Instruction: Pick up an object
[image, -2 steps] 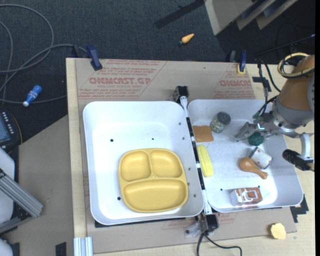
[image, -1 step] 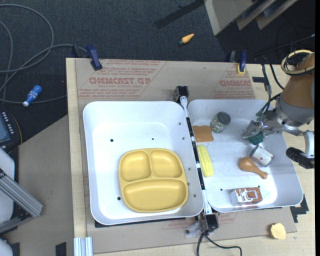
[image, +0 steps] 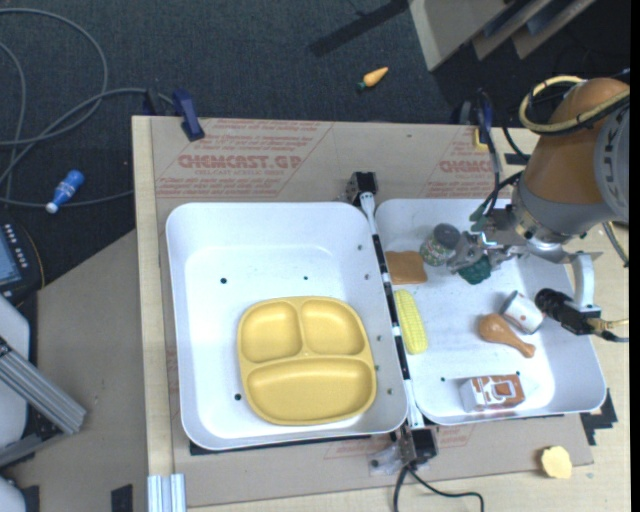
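Observation:
My gripper hangs low over the back of the right bin, reaching in from the right. Just left of it lies a small grey-green round object. A dark green piece sits right under its tip, too small to tell whether it is touched. A brown square slice lies by the bin's left wall, with a yellow corn cob below it. A brown drumstick, a small white and red cup and a brown and white box lie nearer the front.
The left bin holds a yellow divided plate. Black clips join the bins along their shared wall. A yellow lump lies on the bench outside the right bin's front corner. A blue bottle lies on the floor.

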